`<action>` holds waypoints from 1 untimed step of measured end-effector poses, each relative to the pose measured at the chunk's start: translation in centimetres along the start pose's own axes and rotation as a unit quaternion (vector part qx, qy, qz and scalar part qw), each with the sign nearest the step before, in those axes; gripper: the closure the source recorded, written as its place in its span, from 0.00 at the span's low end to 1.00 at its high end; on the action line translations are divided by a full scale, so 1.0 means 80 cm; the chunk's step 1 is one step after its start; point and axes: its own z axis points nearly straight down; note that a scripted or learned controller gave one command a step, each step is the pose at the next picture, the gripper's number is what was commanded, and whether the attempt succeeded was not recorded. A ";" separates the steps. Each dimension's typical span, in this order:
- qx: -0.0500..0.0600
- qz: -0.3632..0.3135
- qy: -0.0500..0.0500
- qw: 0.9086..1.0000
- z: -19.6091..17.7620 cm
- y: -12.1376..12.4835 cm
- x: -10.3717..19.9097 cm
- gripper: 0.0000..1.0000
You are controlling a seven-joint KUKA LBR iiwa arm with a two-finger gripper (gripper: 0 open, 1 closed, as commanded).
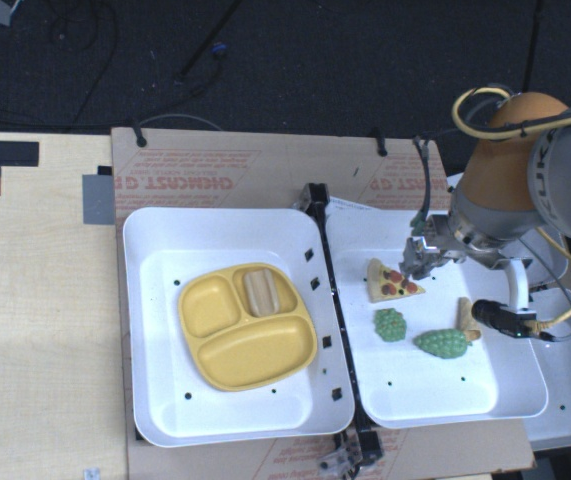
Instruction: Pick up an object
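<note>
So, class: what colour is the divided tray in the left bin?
Yellow: the divided tray shows clearly in the camera view.

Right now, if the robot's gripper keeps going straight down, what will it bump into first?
Probably the toy pizza slice: the gripper sits just over its right end in the right bin, though its height is unclear.
</note>
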 end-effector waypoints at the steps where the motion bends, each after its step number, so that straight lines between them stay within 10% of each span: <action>1: 0.000 -0.003 0.000 1.000 -0.067 0.001 -0.001 1.00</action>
